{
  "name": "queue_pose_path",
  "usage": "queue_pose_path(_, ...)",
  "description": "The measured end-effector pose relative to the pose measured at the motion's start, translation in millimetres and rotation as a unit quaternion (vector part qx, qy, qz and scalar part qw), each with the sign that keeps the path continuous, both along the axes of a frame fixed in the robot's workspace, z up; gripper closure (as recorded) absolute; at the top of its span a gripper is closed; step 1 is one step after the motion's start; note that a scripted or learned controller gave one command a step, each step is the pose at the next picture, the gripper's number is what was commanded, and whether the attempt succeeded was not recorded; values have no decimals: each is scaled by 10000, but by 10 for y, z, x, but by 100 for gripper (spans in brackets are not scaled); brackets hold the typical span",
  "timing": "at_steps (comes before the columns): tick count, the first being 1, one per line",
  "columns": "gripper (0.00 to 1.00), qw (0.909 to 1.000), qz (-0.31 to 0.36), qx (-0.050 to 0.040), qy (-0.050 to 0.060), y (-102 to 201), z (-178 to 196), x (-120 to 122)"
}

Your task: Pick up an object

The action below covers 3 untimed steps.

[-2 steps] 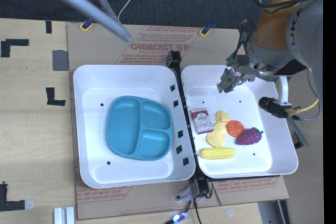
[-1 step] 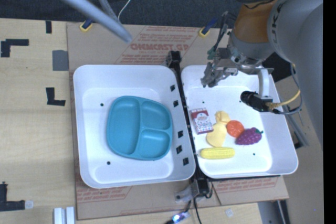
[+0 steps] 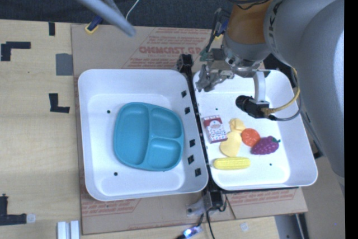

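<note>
Several small toy foods lie in the right bin: a red-and-white packet, a pale yellow piece, a red tomato, a purple grape bunch and a yellow corn cob. My gripper hangs over the bin's far left corner, above and apart from the packet. Nothing shows between its fingers. The orange-banded wrist rises behind it.
The left bin holds a blue divided plate. Black clips run along the wall between the two bins. A black cable part hangs over the right bin. Cardboard lies under both bins.
</note>
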<state>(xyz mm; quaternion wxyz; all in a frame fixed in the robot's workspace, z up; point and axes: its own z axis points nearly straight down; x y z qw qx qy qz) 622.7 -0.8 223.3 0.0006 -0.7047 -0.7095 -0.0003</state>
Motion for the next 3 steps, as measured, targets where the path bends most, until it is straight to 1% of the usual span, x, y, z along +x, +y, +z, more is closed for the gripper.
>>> queue_pose_path(1, 100, 10000, -6, -2, -1, 523, 98, 87)
queue_pose_path(2, 100, 10000, -16, -10, 4, 997, -45, 199)
queue_pose_path(3, 0, 10000, -21, -10, 7, 984, -40, 194)
